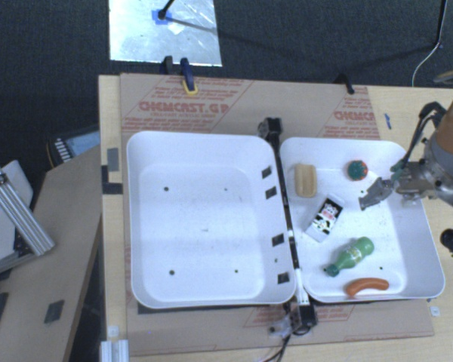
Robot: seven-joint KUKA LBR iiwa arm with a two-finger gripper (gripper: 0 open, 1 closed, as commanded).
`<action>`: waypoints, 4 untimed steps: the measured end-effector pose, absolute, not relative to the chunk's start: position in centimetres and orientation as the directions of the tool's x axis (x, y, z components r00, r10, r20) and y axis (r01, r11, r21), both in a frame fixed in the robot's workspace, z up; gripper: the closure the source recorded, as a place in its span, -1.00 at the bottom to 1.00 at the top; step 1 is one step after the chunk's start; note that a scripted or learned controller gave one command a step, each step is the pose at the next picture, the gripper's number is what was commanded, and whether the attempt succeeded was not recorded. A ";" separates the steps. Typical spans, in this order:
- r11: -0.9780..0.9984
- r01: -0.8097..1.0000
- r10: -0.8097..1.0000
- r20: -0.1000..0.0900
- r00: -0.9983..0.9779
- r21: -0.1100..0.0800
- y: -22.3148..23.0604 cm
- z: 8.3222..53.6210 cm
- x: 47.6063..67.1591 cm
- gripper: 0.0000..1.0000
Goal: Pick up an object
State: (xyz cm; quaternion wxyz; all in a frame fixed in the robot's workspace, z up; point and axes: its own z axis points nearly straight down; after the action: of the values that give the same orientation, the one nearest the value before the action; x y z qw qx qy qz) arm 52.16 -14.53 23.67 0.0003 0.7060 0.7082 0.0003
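Hand poised over the right bin, nothing picked yet.

The nearest thing to the hand (376,194) is the small black-and-white box (325,218), lying flat mid-bin: probably light and stiff, best pinched across its short sides. A green bottle (350,255) and orange sausage (367,285) lie nearer, likely smooth and prone to rolling; a tan block (306,179) and green ball (356,170) lie farther. I cannot tell the hand's state. The right bin (423,266) has open floor around the box; its walls crowd the sausage.
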 end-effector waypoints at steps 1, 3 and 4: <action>0.005 1.000 1.000 0.000 -0.005 0.004 -14.5 24.8 52.3 1.00; 0.013 1.000 1.000 0.003 -0.013 0.008 1.2 36.4 51.4 1.00; 0.010 1.000 1.000 0.002 -0.010 0.008 5.1 41.4 50.6 1.00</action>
State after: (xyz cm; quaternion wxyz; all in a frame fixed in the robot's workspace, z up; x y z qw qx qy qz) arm 50.64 5.07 41.36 0.0019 0.7037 0.7105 0.0035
